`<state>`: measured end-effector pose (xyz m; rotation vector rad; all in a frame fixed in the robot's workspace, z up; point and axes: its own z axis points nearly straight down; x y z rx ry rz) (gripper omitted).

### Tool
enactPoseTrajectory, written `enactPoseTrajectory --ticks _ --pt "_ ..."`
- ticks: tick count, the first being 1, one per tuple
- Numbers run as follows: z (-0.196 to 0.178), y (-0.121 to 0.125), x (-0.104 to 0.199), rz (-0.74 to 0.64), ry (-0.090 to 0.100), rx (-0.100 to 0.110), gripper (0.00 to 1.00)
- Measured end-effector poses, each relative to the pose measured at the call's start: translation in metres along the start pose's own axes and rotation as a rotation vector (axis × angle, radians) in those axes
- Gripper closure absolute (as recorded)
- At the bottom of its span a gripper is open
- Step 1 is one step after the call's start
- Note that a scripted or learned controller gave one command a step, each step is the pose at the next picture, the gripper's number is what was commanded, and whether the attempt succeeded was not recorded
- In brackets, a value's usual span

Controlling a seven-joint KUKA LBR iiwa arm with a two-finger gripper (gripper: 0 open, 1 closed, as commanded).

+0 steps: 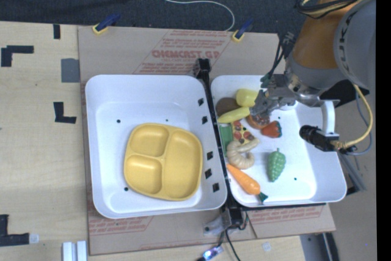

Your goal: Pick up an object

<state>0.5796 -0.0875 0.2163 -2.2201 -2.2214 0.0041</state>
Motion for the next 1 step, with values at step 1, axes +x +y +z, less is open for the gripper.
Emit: enactPoseTrajectory --ticks 1 --pt "0.0023 0.0053 -0.0071 0.000 0.000 -0.001 1.00"
